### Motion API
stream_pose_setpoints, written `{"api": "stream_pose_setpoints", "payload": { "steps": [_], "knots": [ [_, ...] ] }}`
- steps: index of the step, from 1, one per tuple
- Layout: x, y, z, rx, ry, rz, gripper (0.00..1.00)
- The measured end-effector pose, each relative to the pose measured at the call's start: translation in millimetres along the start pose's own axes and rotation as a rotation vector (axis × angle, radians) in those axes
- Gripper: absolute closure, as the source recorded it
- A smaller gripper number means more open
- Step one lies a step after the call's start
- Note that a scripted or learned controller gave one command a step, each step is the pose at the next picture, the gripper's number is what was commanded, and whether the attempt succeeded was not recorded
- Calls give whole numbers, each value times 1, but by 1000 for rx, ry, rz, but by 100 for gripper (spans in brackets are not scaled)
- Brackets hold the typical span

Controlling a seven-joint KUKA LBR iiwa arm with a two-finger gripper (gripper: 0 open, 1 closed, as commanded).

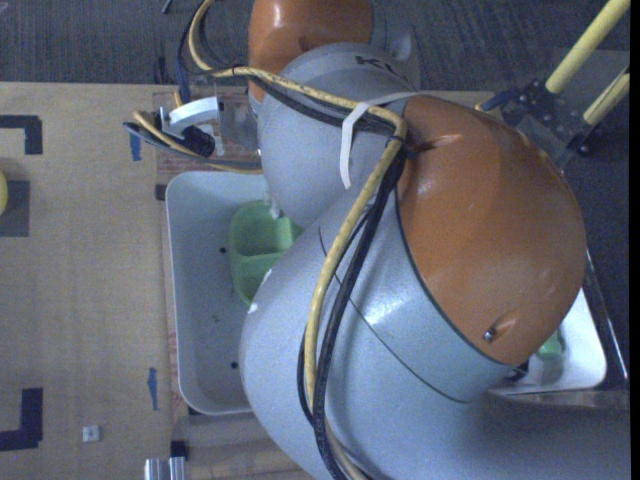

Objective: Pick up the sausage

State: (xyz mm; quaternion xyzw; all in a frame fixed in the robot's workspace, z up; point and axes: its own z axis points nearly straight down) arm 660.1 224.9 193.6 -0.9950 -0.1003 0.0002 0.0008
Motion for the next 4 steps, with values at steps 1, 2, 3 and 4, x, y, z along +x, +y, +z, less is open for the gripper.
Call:
{"api": "stream_pose_setpoints", "payload": {
  "steps": [1, 2, 3, 4],
  "knots": [
    [1, 1, 1, 1, 1, 2, 100],
    [-1, 1, -77, -1, 1, 2, 100],
    [-2, -2, -4, -1, -4, -99, 100],
    [-5, 0, 12, 0, -2, 0, 100]
  ]
}}
